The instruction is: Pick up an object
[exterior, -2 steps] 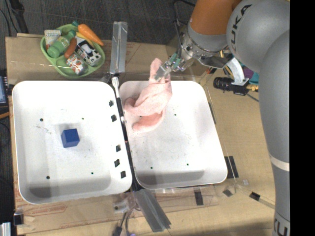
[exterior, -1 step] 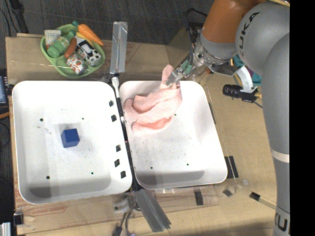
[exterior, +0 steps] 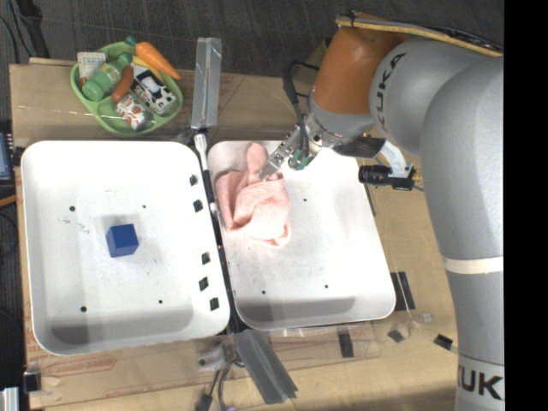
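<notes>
Pink cloth [exterior: 253, 202], crumpled, soft folds, lying in the right bin [exterior: 342, 264] toward its upper left, one end drawn up near the rim. Left bin [exterior: 51, 255] holding a blue cube [exterior: 122, 240]. Green bowl [exterior: 98, 114] of toy food beyond the bins. Gripper [exterior: 280, 160] at the cloth's raised end, touching it; opening and grasp impossible to tell.
</notes>
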